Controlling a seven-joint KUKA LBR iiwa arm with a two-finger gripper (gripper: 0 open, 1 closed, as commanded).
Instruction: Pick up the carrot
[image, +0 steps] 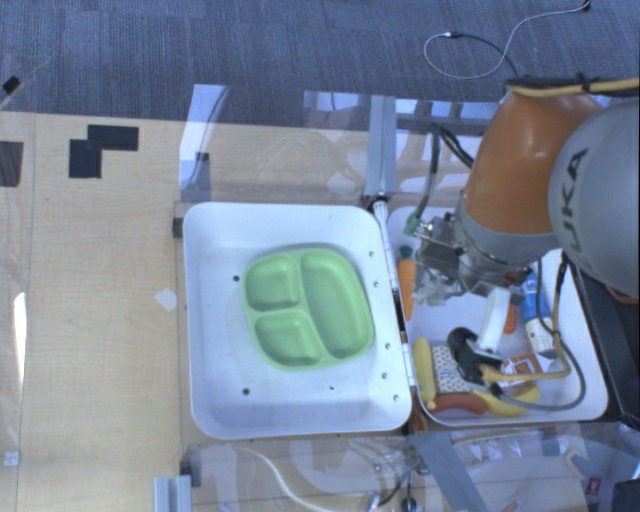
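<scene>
The fingers of the gripper (440, 275) are hidden beneath the grey arm with its orange band (510, 170), so their state cannot be determined. The gripper sits low over the left part of the right shallow white bin (590, 390). The small orange carrot with a green top (406, 270) lies along that bin's left wall, just beside the gripper and apart from it. Nearer the front of the same bin lie a yellow banana-shaped item (424, 365), a black object (462, 348) and a red sausage-shaped item (455, 404). The left shallow white bin (215, 400) holds a light green three-compartment plastic plate (305, 305) at its centre. Both bins rest on the wooden bench (90, 330).
</scene>
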